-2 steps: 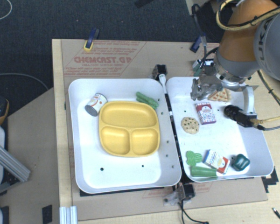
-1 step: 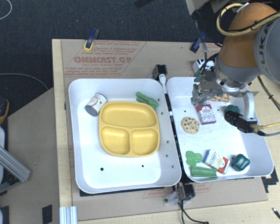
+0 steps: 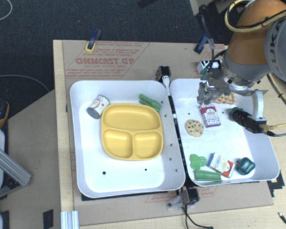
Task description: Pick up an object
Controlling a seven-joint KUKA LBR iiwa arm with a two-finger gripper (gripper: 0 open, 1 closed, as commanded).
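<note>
Claw hangs low at 12 o'clock in the right bin, arm coming in from 3 o'clock. From here I can't tell whether it's apart or together, and I see nothing in it.

My read on why it's there: it is over the sparse upper half of the bin, where items lie single and flat. That's easier than the clutter at 6 o'clock: a green toy, a small carton and a dark green piece, packed near the rim.

Likely target: the red-and-white packet, just at 6 o'clock of the claw, near bin centre.
- small, rectangular, lying flat, long side running roughly 12 to 6
- red face with white patches, print too small to read
- clear floor round it

Guess it's thin, so a low grab across the short side.

Neighbours:
- tan waffle cracker just beside the claw at 3 o'clock, could be the target instead
- cookie at 8 o'clock of the packet, apart from it

Left bin looks out of play. It has a yellow divided plate in the middle, a small can tipped over at 10 o'clock and a green pod at 1 o'clock. Both bins sit side by side on the desk.
</note>
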